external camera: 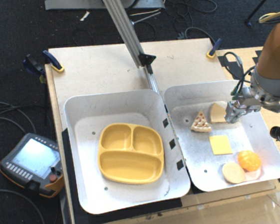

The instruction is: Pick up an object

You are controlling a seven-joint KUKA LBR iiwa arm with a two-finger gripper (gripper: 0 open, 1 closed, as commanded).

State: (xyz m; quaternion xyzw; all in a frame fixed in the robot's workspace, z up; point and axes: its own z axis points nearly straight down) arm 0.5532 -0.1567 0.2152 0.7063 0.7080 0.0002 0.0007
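Two shallow white bins sit side by side on a pale wood bench, w/ dark floor & cables around it. Left bin has raised, curved rims; most of its floor is taken by a yellow divided tray, w/ bare strips along the left rim & the near edge. Right bin has more open floor: its far-left part & near-left corner are bare, objs cluster along the right half. A grey metal bar slants down from the top to the seam between the bins, so the far-centre approach is crowded. The arm comes in from the right over the right bin's far-right rim. Gripper is low over the right bin, tip just beside or touching the right edge of a tan rounded piece; can't tell which, & can't tell its state or if it grips anything. Just left of the tan piece, touching it or nearly so, lies a triangular waffle-textured wedge, pale w/ a reddish grid. Nearer the cam, apart from those, a flat yellow square, smooth, like a cheese slice. By the near-right corner, a glossy orange round obj touches a flat beige disc; a pale pinkish piece peeks from under the orange one. Bins look like matte, slightly dented sheet; tray is smooth plastic w/ three compartments & rounded corners.
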